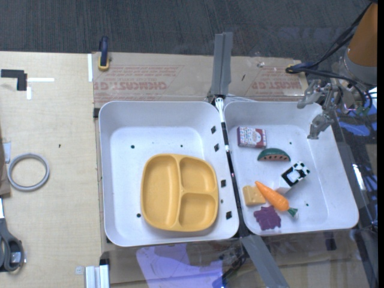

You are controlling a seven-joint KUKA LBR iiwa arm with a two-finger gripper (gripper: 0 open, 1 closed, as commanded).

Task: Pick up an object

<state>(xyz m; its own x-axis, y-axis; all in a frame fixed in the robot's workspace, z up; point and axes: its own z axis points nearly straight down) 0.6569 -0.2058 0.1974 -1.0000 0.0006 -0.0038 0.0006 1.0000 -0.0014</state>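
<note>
Plywood bench carries 2 white bins; the right bin (pixel 336 179) holds a toy carrot (pixel 273 197) against a cheese wedge (pixel 253 195). The gripper (pixel 321 116) hovers over its far corner; jaw state: cannot tell. Crowded toys risk a glancing miss.

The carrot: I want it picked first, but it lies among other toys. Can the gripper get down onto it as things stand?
Probably yes. The carrot lies on top, uncovered from above, and the gripper hangs over the same bin's far right corner. The cheese wedge and purple grapes touching it could crowd the fingers.
</note>
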